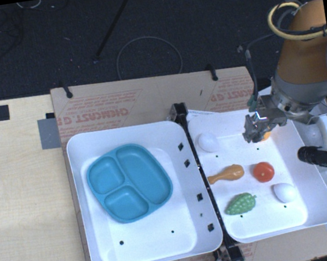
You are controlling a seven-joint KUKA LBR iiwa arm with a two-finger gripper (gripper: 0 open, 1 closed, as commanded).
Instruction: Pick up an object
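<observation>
Bins first, left to right: your left bin (109, 252) holds a blue tray (128, 181) with three compartments, well apart from anything the arm is near. Across the divider, the right bin (317, 210) carries the candidates: a white egg (208, 142) near the top, a brown drumstick (227, 175) below it, green grapes (241, 203) near the front, a tomato (263, 171) at centre, and a second white egg (283, 191) toward the front right. The gripper (256, 132) sits low over the bin's upper part, with something orange (265, 136) showing just at its tip (too hidden to name). I judge you are at the reach-and-close step, not the lift. Whether the fingers are apart or closed on that orange piece cannot be told. Next you need a firm close on it, then a straight rise clear of the bin wall.
</observation>
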